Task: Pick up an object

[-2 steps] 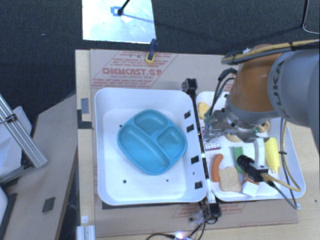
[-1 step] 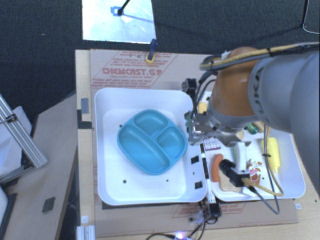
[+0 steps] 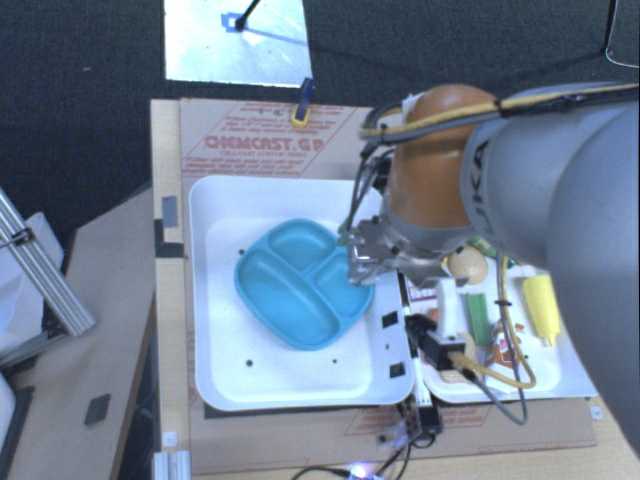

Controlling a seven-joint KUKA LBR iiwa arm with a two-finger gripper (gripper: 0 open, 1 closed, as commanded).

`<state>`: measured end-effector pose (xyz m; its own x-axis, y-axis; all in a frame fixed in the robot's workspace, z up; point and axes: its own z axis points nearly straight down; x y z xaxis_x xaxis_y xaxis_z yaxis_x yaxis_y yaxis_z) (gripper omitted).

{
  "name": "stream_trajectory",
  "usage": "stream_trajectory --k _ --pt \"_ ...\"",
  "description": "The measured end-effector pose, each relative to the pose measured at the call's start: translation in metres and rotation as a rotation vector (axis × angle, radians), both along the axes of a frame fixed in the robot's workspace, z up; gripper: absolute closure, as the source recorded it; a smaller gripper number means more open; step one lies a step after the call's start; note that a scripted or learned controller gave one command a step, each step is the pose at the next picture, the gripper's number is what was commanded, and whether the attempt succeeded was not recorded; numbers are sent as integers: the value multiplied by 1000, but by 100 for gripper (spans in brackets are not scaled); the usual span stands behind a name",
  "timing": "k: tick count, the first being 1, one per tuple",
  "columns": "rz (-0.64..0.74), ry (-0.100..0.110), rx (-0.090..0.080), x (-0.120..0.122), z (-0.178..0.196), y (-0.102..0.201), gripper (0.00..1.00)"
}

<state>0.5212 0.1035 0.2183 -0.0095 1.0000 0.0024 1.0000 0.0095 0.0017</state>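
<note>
Counter: tan counter [image 3: 120,268], seen from above at a slant, with a printed cardboard sheet [image 3: 260,138] under two shallow white bins set side by side.
Left bin: the left bin [image 3: 215,368] holds one blue divided plate [image 3: 290,288], lying flat and turned at an angle, near the bin's middle.
Right bin: the right bin [image 3: 570,360] holds several small things close together, among them a yellow item [image 3: 541,303], a green item [image 3: 479,318] and a pale round thing [image 3: 466,263]; the robot covers part of this bin.
Arm: the grey arm [image 3: 540,178] with its orange band reaches in from the right and hangs over the wall between the bins.
End effector: the end effector [image 3: 360,263] sits low at the plate's right edge; how wide it stands cannot be told, and nothing can be seen in its hold.
Likely target: the plate, judged by nearness.
Risk: the plate is wide, thin and flat, so a grasp may close over the rim and slide off.
Risk: pressing on one edge could tip or skate the plate toward the bin wall.
Risk: the dividing wall is just beside the end effector and could be struck on descent.
</note>
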Motion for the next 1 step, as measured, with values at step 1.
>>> stream_trajectory --k 1 --pt "-3 0 -1 -5 7 8 100"
